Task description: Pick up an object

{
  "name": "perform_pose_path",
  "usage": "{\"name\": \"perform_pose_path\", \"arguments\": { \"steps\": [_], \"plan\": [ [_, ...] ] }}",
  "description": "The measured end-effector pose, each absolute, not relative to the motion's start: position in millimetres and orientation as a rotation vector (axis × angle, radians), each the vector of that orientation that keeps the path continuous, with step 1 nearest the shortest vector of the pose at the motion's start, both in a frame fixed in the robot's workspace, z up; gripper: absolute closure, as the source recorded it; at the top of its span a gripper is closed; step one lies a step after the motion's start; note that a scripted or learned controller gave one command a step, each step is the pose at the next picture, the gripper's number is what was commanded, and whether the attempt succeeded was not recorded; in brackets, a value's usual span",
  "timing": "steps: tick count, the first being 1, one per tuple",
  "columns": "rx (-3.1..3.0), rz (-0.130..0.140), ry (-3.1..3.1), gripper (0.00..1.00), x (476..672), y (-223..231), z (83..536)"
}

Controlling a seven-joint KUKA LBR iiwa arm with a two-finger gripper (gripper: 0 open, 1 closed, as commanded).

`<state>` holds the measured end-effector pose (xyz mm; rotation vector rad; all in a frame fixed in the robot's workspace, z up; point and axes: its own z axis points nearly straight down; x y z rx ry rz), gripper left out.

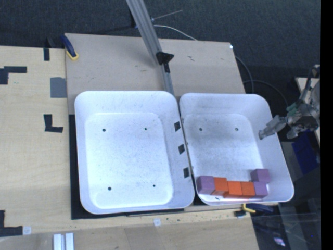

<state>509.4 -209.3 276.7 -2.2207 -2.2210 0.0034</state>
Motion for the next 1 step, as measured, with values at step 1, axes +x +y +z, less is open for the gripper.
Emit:
{"name": "perform_pose_path", "arguments": {
  "steps": [1],
  "plan": [
    [-2.220,0.000,-2.224,0.00,510.1,-208.9,285.1]
  ]
}}
